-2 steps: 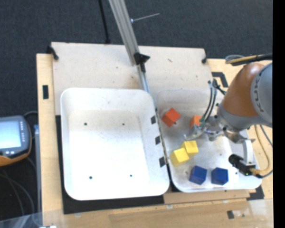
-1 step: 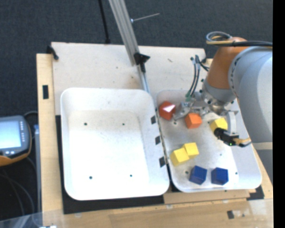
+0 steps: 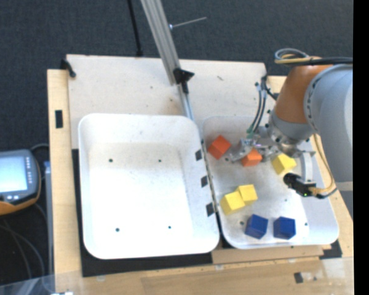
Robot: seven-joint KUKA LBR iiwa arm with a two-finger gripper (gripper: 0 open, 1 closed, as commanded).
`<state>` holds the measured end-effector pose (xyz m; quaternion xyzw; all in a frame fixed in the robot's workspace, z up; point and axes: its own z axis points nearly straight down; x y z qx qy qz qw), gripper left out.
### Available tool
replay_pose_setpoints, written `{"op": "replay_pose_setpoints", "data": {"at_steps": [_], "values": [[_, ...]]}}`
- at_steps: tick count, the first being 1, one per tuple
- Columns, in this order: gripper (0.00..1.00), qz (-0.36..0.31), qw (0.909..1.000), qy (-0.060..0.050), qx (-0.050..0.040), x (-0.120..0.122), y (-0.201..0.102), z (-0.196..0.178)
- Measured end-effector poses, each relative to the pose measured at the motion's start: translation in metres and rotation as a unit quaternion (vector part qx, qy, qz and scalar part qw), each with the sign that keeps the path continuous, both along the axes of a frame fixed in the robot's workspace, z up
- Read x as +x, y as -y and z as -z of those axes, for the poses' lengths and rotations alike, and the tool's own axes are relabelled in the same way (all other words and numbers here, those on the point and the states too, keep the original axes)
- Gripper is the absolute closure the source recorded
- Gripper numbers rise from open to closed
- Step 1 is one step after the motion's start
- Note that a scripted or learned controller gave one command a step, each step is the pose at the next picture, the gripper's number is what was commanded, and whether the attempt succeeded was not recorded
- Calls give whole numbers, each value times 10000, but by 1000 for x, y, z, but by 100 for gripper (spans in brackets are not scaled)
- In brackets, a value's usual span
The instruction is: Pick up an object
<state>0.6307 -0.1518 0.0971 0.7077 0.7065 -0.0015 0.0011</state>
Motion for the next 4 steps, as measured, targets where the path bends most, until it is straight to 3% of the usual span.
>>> {"op": "replay_pose_setpoints", "data": {"at_steps": [1,2,3,4], "values": [[100,-35,10000,12,-12,1,0,-12],[100,-58,10000,51,27,21,-86,-105],[100,-57,10000,7,-4,19,-79,-110],[100,-47,10000,0,24,-26,-166,-123]]}}
